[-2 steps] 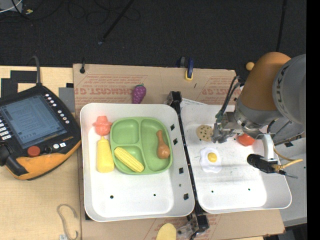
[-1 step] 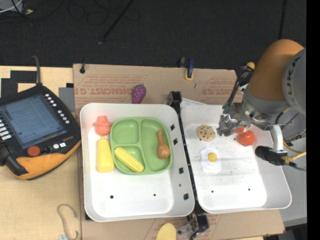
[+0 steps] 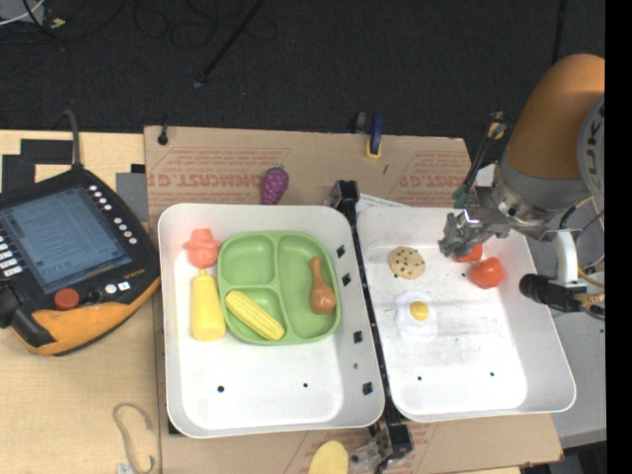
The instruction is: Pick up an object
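My gripper hangs low over the back right part of the right bin. A red tomato-like toy lies just to its lower right, and a smaller red piece shows right at the gripper's tip; I cannot see whether it is held. A brown spotted cookie lies to the gripper's left. A fried egg toy sits nearer the bin's middle.
The left bin holds a green divided plate with a corn cob and a drumstick, plus a yellow bottle and a pink toy. Purple grapes lie behind the bins; a teach pendant lies at far left.
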